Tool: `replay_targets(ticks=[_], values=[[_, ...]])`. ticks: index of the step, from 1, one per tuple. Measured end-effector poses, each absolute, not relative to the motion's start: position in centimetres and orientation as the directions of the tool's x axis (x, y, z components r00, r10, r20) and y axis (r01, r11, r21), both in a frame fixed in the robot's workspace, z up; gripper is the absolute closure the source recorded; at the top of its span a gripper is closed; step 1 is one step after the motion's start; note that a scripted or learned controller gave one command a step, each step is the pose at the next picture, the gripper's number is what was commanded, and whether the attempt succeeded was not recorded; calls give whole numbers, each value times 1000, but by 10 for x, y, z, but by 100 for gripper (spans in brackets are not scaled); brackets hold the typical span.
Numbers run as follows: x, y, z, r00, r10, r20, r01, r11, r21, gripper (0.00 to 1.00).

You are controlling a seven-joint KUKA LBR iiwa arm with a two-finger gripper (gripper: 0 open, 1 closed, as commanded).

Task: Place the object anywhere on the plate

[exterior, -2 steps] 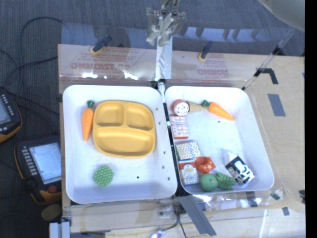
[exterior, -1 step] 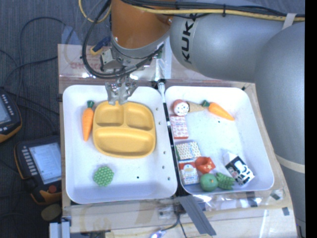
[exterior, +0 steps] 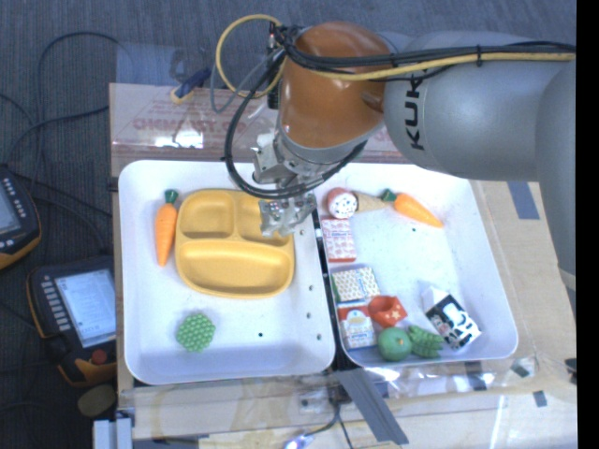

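Observation:
A yellow divided plate [exterior: 232,255] lies in the left bin [exterior: 140,279]. My gripper [exterior: 284,215] hangs over the plate's upper right compartment, close to the wall between the bins. The orange wrist hides most of it, and I cannot make out anything held there. An orange carrot [exterior: 166,229] lies just left of the plate. A green dotted ball [exterior: 196,331] rests below the plate near the bin's front.
The right bin [exterior: 487,279] holds a second carrot [exterior: 415,209], a round red-and-white piece [exterior: 342,203], small food packets [exterior: 353,283], a red item [exterior: 386,309], green pieces [exterior: 409,342] and a black-and-white carton [exterior: 451,315]. Cables and a pendant [exterior: 14,215] lie left of the bench.

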State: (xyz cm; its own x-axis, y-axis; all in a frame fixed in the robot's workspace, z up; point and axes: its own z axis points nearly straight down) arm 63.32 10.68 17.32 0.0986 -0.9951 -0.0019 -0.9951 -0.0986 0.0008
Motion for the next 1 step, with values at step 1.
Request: replay_targets(ticks=[1], values=[[569, 159, 268, 317, -948, -5, -948, -317, -1, 100]])
